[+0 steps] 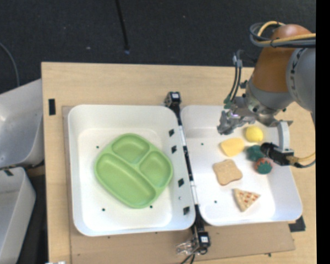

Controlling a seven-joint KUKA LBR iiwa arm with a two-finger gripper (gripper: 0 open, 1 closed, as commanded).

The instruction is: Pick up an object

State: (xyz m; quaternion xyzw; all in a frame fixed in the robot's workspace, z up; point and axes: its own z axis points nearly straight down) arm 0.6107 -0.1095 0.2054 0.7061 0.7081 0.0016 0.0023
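The gripper (229, 122) hung over the upper left part of the right bin (209, 202), below the arm's orange band (272, 65). Whether it was open or shut could not be told from this slanted view, and nothing could be seen held in it.

Just beside it, toward the view's right, lay a yellow lemon (254, 134). A little below and to the right of the gripper sat a yellow cheese-like piece (232, 146), near but apart from it. Further down from that piece lay a slice of toast (227, 172), and lower still, toward the bin's near right corner, a pizza wedge (246, 199). A red and green strawberry-like toy (260, 159) lay right of the cheese piece, well apart from the gripper.

Far to the gripper's left, in the left bin (77, 213), a green divided plate (133, 170) rested flat, well apart from everything in the right bin
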